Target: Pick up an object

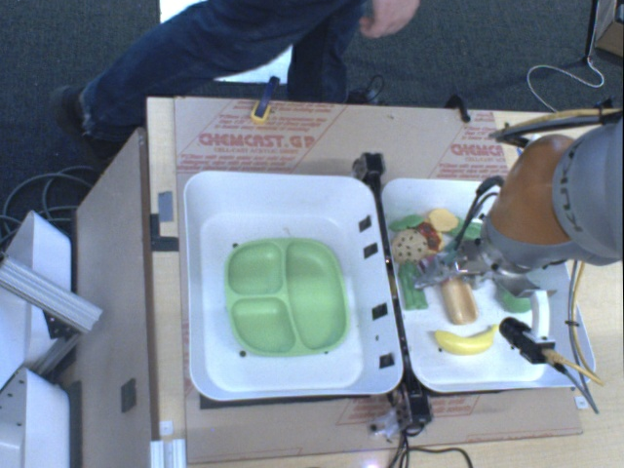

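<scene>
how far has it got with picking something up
Done: the arm has reached into the right bin, and the tool sits low among the toy food, beside the hot dog. In hand: nothing visibly lifted; the grip itself is unclear. Left: grasp and raise one item. The banana lies on the bin floor.

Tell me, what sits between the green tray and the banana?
In the camera view, between the green tray and the banana lie bare white bin floor and the black divider where the two bins meet.
</scene>
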`<move>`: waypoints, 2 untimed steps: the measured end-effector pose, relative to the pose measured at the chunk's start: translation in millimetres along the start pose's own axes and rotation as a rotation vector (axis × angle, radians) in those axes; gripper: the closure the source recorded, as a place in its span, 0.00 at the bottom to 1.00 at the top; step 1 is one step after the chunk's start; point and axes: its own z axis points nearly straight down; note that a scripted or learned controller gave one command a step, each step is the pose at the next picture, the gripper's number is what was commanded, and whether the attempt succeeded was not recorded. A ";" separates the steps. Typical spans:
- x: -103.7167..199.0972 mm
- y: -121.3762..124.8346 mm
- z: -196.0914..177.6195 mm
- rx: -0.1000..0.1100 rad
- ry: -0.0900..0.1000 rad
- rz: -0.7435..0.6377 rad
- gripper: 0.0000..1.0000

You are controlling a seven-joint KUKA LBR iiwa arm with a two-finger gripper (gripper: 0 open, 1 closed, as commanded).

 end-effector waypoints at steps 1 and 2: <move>-0.1 -1.3 -10.0 -0.001 0.000 0.002 1.00; 0.0 -1.5 -9.5 -0.001 0.000 0.002 0.00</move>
